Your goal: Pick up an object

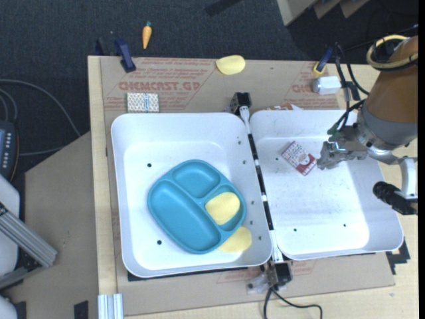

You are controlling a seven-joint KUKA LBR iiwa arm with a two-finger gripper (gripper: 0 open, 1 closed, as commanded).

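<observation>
Two white bins on the bench, side by side. Left bin (133,138) holds a blue divided plate (189,208), tilted diagonally, with a yellow piece (223,207) sitting in one of its small compartments. A second yellow piece (236,240) lies on the bin floor, touching the plate's lower right edge.

Right bin (319,211): a small red-and-white packet (297,157) lies flat near the upper left of the floor. Gripper (329,155) is low over the same bin, just right of the packet, close to it but contact not clear. Nothing visible between the fingers; whether the jaws are open or closed, cannot tell from this angle. Arm comes in from the right.

Outside the bins, on the bench: yellow lemon-shaped object (230,64) at the top edge, patterned small packet (143,102) above the left bin, blue clamps (123,54) at the top corners. Small orange carrot-shaped object (147,35) lies on the dark floor beyond the bench.
</observation>
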